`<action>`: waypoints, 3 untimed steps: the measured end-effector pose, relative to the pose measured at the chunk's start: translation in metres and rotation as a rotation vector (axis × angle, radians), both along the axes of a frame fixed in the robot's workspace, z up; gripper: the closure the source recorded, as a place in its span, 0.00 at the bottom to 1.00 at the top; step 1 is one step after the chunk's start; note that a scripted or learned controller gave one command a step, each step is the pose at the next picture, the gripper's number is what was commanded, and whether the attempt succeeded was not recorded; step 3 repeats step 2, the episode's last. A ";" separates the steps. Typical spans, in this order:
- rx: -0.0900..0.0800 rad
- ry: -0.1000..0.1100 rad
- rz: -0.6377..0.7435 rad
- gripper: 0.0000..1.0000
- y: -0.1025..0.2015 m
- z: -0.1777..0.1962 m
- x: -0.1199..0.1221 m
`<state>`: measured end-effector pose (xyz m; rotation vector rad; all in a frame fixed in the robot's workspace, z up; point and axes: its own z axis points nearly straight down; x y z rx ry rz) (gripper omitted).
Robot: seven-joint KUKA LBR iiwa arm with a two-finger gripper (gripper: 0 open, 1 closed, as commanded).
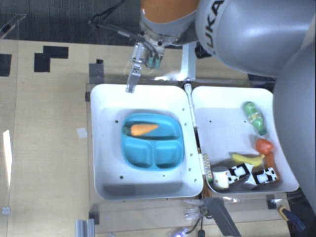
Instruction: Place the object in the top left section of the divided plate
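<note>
An orange carrot (143,129) lies in the wide upper section of the blue divided plate (143,157), toward that section's left side. The plate sits in the middle of the left white bin (106,147). My gripper (143,75) hangs above the bin's far rim, up and slightly left of the plate, well apart from the carrot. It is open, with nothing between its fingers (132,80).
The right bin (217,112) holds a green bottle (254,116), a red toy (264,147), a yellow banana (247,158), black-and-white cow figures (249,174) and a white cup (220,179). The arm's grey body covers the upper right.
</note>
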<state>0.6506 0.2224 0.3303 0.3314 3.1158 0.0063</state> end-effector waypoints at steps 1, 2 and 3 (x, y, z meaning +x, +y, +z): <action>0.003 -0.010 0.003 1.00 0.001 0.014 0.001; 0.003 -0.010 0.003 0.00 0.001 0.014 0.001; 0.003 -0.010 0.003 0.00 0.001 0.014 0.001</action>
